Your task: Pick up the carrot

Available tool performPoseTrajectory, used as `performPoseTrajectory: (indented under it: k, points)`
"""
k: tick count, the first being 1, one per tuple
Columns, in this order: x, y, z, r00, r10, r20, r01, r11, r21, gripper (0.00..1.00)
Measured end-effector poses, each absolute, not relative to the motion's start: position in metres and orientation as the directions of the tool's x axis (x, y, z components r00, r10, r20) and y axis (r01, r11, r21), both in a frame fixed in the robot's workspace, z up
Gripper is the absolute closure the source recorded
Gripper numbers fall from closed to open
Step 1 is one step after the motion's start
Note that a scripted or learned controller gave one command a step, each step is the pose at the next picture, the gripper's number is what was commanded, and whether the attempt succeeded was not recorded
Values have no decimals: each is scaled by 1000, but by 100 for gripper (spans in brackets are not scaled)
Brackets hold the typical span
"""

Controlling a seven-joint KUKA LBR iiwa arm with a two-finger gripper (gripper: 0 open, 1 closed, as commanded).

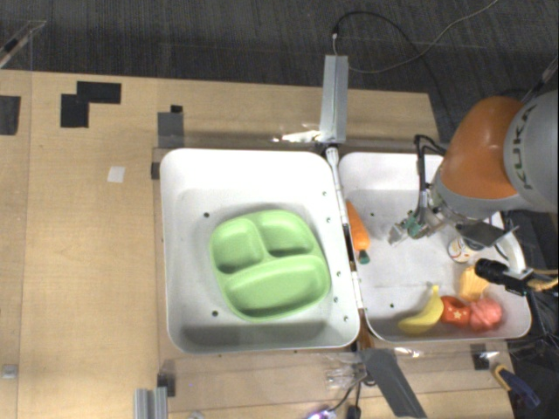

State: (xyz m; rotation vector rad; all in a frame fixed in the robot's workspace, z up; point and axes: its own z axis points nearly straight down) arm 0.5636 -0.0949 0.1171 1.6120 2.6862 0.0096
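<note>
The carrot [356, 230] is orange with a green stub at its near end. It lies lengthwise against the left wall of the right bin [384, 186]. My gripper [409, 228] hangs low over the middle of that bin, to the right of the carrot and apart from it. The grey arm with its orange band [479, 151] comes in from the right above the gripper. Nothing shows between the gripper and the carrot but bare bin floor.
A yellow banana [421, 312], a red fruit [454, 312], a pink item [486, 314] and a yellow-orange piece [474, 284] lie in the right bin's near right corner. The left bin [183, 199] holds a green divided plate [269, 263].
</note>
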Motion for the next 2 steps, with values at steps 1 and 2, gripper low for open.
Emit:
performPoseTrajectory:
  k: [1, 2]
  points:
    - [548, -37, 216, -591, 806, -4, 806, 591, 7, 100]
    - [548, -37, 216, -591, 807, -4, 807, 591, 6, 0]
